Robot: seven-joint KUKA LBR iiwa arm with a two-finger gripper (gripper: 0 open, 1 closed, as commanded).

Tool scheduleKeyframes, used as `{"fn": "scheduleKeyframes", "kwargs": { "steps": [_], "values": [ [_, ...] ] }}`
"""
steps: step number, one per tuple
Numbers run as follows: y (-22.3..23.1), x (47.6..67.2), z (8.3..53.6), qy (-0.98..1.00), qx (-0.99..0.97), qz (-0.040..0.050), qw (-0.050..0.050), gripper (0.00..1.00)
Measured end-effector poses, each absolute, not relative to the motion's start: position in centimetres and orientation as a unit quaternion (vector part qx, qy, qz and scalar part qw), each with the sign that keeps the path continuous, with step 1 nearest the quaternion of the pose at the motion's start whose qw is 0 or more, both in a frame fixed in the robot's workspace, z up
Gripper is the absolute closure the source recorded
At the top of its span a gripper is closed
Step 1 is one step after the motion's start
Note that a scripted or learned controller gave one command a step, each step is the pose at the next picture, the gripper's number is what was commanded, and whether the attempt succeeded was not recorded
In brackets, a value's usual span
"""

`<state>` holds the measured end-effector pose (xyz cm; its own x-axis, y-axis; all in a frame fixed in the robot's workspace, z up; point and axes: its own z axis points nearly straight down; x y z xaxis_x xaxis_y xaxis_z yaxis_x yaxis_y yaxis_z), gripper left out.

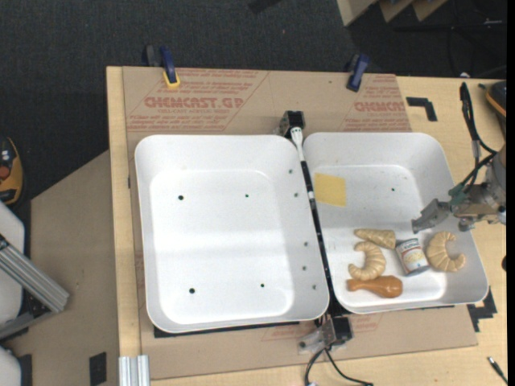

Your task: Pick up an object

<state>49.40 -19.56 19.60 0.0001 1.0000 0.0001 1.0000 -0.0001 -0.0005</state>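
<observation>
The gripper (whether wide or narrow, I cannot tell) hangs above the small can.

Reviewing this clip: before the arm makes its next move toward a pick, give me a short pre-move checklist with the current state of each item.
1. Objects available in the right bin: ok. A yellow cheese slice, two croissants, a small can and a drumstick lie there.
2. Gripper over the right bin: ok, at its right side, above the can and the right croissant.
3. Gripper free of any object: ok, nothing seen between its fingers.
4. Finger opening: cannot tell.
5. Target standing apart: not ok. The can, croissants and drumstick sit close together; the cheese slice lies apart.
6. Gripper height above the objects: cannot tell from this slanted view.
</observation>
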Motion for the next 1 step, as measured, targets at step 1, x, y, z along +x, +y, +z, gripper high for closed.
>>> {"fn": "scheduleKeyframes", "kwargs": {
  "steps": [1],
  "values": [
    [-18.64,49.51,32.12,-0.708,-0.706,-0.0036,-0.008,0.00]
  ]
}}
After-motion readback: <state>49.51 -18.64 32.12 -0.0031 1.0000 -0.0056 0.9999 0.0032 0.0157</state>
